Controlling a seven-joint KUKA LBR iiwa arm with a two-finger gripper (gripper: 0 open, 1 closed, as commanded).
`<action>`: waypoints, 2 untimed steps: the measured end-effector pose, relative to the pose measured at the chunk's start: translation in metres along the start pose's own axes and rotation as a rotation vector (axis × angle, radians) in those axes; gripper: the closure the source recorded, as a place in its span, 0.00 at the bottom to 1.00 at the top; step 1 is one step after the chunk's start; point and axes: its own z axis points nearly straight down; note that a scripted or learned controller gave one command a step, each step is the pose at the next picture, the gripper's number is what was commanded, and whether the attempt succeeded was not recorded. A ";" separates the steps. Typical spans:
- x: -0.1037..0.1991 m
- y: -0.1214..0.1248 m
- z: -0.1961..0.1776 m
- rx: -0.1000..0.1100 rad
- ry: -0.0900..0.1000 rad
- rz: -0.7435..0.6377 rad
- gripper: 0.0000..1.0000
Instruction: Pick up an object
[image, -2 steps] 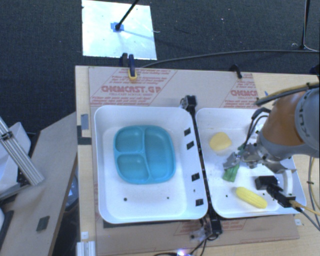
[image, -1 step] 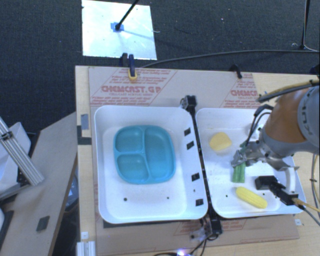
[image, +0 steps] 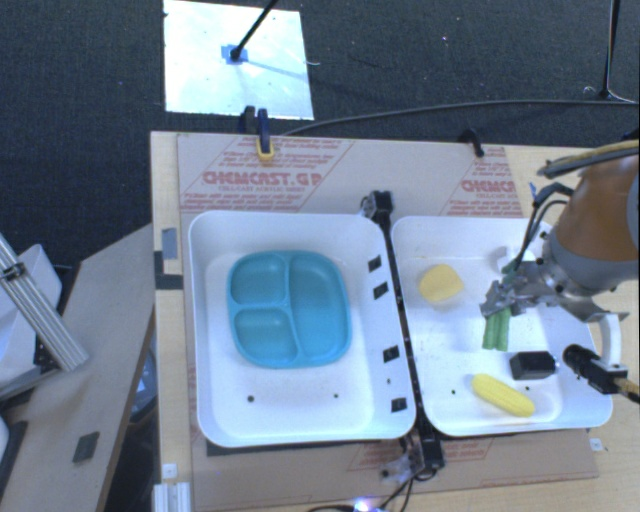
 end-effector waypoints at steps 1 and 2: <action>0.000 0.001 -0.043 0.002 0.000 -0.001 1.00; -0.002 0.001 -0.087 0.001 0.000 -0.001 1.00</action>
